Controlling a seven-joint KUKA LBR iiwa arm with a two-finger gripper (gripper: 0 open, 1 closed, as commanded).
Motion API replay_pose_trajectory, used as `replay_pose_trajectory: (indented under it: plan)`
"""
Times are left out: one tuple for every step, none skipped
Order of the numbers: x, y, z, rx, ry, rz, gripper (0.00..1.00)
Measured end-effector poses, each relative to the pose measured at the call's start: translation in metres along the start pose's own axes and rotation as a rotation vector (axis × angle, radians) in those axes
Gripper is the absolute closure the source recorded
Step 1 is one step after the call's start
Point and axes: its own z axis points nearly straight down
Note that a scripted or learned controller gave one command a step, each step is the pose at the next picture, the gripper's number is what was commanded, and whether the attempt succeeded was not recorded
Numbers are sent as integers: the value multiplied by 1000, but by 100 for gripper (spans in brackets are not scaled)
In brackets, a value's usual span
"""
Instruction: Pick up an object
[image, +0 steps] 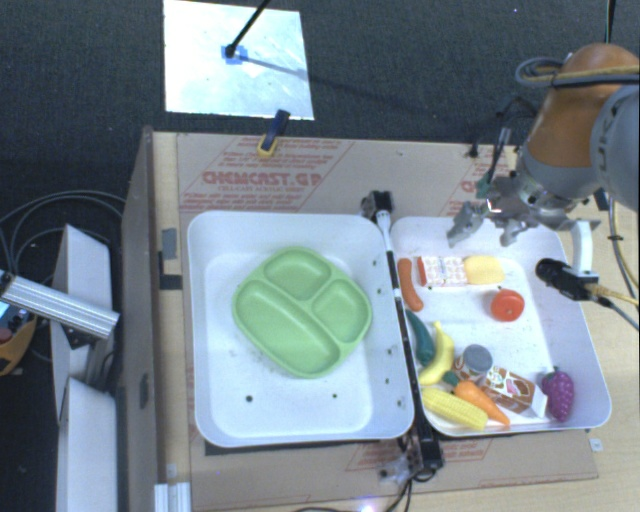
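Where the surface (300, 165) carries the two white bins, the left bin (220, 300) holds a green divided plate (302, 312), lying flat near its middle. Past the divider, the right bin (585, 365) is crowded with toy food: a red sausage (409, 284) just beside the divider, a white packet with red print (443, 271) next to it, then a yellow lemon (484, 269) touching the packet, and a red tomato (507, 305) a little below. Lower down lie a banana (437, 360), a corn cob (452, 407), a carrot (484, 402), a small grey-lidded can (476, 359), a printed carton (515, 390) and purple grapes (558, 393). My hand (490, 226) hangs over the bin's far edge, above the packet and lemon, its two fingers spread apart with nothing between them.
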Motion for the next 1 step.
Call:
replay_pose_trajectory:
  plan:
    - [-46, -30, 114, 9, 0, 6, 0]
